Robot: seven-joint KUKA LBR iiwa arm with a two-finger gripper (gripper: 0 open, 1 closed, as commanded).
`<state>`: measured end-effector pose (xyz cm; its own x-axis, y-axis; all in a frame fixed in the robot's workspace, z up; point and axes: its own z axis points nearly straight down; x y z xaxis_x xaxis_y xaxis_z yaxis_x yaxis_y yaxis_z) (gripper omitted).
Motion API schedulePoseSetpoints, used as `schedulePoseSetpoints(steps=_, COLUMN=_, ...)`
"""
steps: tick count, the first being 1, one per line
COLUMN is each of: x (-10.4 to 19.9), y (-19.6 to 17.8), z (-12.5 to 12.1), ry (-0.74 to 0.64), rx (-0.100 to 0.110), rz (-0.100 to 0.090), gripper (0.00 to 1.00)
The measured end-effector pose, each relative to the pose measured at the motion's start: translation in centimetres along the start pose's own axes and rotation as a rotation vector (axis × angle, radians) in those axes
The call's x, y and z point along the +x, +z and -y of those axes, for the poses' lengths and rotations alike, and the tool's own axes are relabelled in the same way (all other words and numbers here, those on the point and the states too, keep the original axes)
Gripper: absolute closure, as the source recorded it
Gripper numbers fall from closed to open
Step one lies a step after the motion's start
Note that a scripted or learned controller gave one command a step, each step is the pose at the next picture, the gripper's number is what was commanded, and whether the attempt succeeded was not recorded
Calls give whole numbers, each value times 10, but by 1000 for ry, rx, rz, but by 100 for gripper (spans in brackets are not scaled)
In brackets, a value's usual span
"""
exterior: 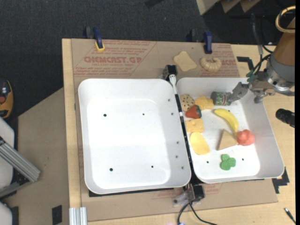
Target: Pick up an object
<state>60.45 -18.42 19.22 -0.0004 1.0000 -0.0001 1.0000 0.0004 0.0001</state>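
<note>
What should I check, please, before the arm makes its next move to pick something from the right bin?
1. Hand is over the right bin: ok.
2. A target lies at the hand: ok, the grey-green object lies at its tip.
3. Object already between the fingers: cannot tell.
4. Room around the target: not ok, the yellow piece and banana lie close.
5. Loose items outside the bins, the toast piece and braided piece, lie away from the hand: ok.
</note>
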Motion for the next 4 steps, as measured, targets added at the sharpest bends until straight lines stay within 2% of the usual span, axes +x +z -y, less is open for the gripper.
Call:
schedulePoseSetpoints(steps=1, x=-35, y=112, z=-33, ry=-3, rx=11, rz=-14, gripper=0)
schedulePoseSetpoints(steps=2, x=-36, y=97, z=-35, ry=-3, rx=1, rz=-2, gripper=100)
schedulePoseSetpoints(steps=3, x=-41, y=109, z=59, ry=5, rx=8, rz=-2, gripper=100)
schedulePoseSetpoints(steps=4, x=52, y=-38, z=116, ry=-6, rx=-5, rz=-2, gripper=100)
